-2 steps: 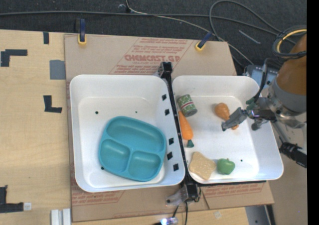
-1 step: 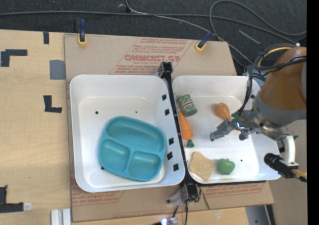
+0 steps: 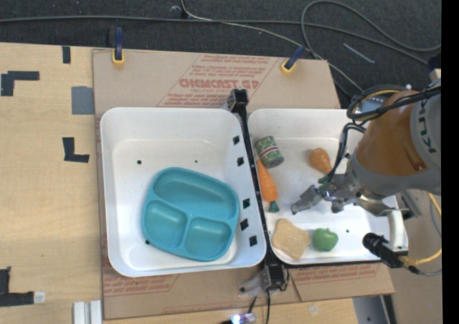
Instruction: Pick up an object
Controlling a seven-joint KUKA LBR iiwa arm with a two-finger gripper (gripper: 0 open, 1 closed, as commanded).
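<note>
The carrot [image 3: 267, 184] lay in the right bin [image 3: 301, 120] along the divider, long axis running up-down, green stem end toward the camera. The gripper [image 3: 305, 202] hovered just right of it, fingers slightly apart, nothing between them. Bread [image 3: 290, 239] sat nearby.

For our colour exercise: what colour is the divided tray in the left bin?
Light blue tray, seen in the camera view.

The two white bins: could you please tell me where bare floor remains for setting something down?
Left white bin: bare strip around the teal divided plastic tray, widest along the top. Right white bin: crowded with green can, carrot, bread slice, green apple and gripper; its top edge is bare.
</note>
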